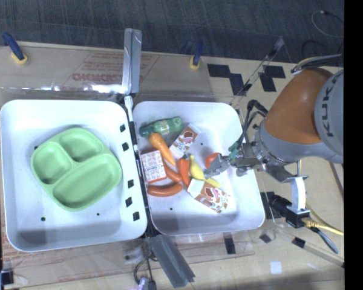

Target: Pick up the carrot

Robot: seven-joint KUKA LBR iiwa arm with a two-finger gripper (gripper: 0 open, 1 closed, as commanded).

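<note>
gripper (221, 164) of the grey arm hangs low inside the shallow white right-hand bin (249, 213); whether it is apart or together cannot be told. long orange toy carrot (163, 149) lies near that bin's left wall, among crowded toy food. approach it from above, clear of neighbours.

I read "KU", the start of a brand name, in dark letters on the arm's grey housing (331, 110). Red print on the cardboard sheet (100, 68) behind the bins is too faint for me to read.
</note>
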